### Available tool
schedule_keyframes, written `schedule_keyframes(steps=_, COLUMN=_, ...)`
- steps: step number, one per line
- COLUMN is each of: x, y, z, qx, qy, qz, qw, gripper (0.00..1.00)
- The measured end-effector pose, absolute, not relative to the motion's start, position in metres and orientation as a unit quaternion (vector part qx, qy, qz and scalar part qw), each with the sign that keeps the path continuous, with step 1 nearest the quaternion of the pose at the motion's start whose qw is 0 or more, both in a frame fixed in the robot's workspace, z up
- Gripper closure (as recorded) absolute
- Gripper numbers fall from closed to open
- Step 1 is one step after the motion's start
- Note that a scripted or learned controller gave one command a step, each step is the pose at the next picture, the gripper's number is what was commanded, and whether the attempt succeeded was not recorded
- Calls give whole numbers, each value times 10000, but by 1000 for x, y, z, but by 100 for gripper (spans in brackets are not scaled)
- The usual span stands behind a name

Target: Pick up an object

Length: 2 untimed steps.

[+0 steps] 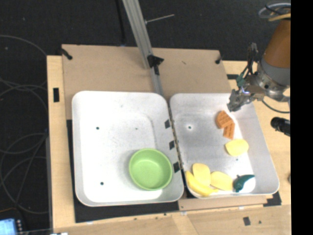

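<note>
Dark floor, tan surface [117, 67], two white bins side by side, arm in from the right.

Left bin [98, 116]: 1 green bowl [150, 168], upright, near its front right corner. Right bin [205, 131]: 1 orange ridged piece [225, 124] toward the back right; 1 yellow piece [236, 147] just in front of it, slightly apart; a yellow cluster [208, 179] along the front wall, looks like 3 pieces overlapping, exact count hard to tell; 1 teal-and-white item [243, 181] touching the cluster's right end. Gripper [236, 102] sits over the right bin's back right edge, just behind the orange piece; nothing visible between its fingers, and whether they're apart or together can't be made out. 1 metal pole [139, 31] slants up behind the bins. Cables on the floor at left.
</note>
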State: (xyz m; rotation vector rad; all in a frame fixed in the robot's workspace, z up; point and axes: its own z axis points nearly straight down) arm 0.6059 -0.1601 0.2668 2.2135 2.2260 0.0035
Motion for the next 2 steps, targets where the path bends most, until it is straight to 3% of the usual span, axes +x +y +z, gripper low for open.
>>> schedule_keyframes(steps=2, x=594, y=-41, z=262, qx=7045, qy=7097, qz=5, qw=0, gripper=100)
